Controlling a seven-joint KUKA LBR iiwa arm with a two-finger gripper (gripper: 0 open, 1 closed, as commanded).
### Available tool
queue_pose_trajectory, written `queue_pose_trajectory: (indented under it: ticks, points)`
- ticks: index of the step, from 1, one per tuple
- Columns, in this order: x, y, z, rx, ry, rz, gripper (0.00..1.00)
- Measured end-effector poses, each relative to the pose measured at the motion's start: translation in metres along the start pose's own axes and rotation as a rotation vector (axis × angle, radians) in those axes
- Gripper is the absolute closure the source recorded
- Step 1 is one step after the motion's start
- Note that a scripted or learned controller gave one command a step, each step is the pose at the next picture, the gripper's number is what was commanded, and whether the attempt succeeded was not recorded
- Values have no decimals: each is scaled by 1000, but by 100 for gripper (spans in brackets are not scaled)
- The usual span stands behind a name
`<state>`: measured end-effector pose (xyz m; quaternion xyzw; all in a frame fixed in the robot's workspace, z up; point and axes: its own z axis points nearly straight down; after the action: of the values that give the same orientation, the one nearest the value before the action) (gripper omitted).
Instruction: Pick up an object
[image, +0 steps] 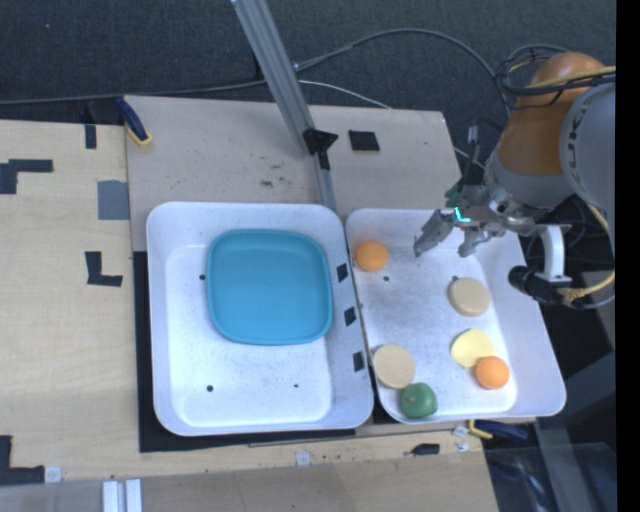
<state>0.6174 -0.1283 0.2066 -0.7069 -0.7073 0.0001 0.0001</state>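
My gripper (449, 242) hangs over the back of the right bin (420, 300), fingers spread and pointing down, with nothing between them. An orange ball (371, 256) lies to its left near the bin's back left corner. A tan disc (468, 296) sits just in front of the gripper. Further forward lie a yellow piece (470, 347), a second orange ball (491, 372), another tan disc (394, 365) and a green ball (418, 400).
The left bin (180, 390) holds a blue square plate (269, 285). A grey metal post (290, 90) slants up from between the bins at the back. Cables run across the dark floor behind the bench.
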Motion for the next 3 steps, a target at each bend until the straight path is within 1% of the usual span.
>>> queue_pose_trajectory:
  ticks: [1,2,3]
  points:
    - [0,0,0,0,0,0,0]
    - [9,0,48,4,1,0,0]
    - [4,7,101,5,0,0,0]
